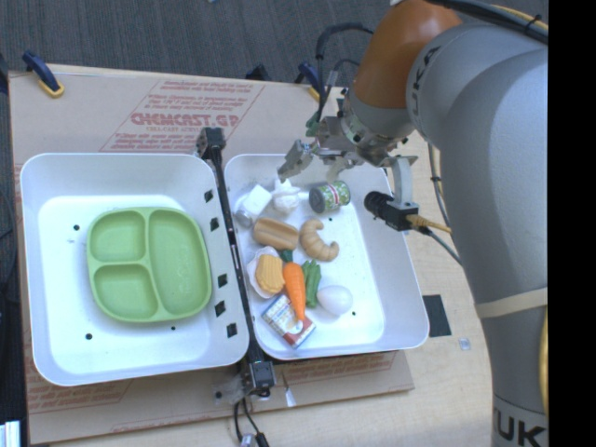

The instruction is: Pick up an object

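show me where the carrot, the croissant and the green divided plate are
carrot (294, 290), camera view, middle of its orange body
croissant (319, 237), camera view, centre of its curved tan back
green divided plate (177, 259), camera view, floor of its long right-hand compartment

Gripper (312, 159) hangs over far end of right bin (396, 277), above toy food pile: can (330, 196), croissant (318, 238), carrot (294, 290), egg (334, 299); green divided plate (149, 264) lies in left bin (47, 250)
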`<state>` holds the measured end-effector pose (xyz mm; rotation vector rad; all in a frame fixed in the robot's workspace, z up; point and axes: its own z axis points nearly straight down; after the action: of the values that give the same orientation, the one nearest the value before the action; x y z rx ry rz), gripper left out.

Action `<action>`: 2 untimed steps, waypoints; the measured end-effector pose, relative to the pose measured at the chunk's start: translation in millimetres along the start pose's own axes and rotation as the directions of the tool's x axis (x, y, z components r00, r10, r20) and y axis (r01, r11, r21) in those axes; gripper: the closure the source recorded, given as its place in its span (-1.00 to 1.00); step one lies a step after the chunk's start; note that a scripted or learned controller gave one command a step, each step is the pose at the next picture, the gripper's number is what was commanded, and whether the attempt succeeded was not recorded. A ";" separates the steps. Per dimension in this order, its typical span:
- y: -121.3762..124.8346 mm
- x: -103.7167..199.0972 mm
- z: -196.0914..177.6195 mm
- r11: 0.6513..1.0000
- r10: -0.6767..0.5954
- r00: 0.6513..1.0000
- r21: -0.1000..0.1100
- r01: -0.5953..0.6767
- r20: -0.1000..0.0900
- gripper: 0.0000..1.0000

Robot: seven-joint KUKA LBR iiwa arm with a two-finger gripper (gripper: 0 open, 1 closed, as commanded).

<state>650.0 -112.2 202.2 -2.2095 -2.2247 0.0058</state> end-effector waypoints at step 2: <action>-92.8 -29.6 34.8 1.000 0.001 1.000 0.002 -0.001 0.001 -1.00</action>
<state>557.2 -142.3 168.0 -2.2104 -2.2230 0.0092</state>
